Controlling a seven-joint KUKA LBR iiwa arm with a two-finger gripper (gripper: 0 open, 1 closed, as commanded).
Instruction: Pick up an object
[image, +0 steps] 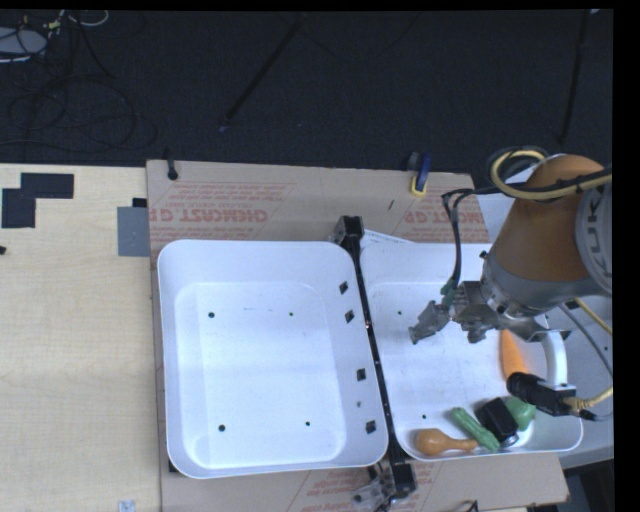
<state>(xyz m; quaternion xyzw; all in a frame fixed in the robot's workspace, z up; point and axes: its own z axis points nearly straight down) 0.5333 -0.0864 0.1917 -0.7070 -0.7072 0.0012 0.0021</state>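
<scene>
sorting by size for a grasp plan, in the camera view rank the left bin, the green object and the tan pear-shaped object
1. left bin, by far largest
2. and 3. green object and tan pear-shaped object look about alike; the green one is partly covered, so no ranking.

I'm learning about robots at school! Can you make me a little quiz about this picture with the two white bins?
1. True or false: the orange carrot-shaped toy lies in the left bin.
2. Which bin is the gripper above? A. left B. right
3. Fill in: the small heap of things sits near the right bin's ____ corner, the one closest to the camera.

Key: 1 false. 2 B. 3 right.
</scene>
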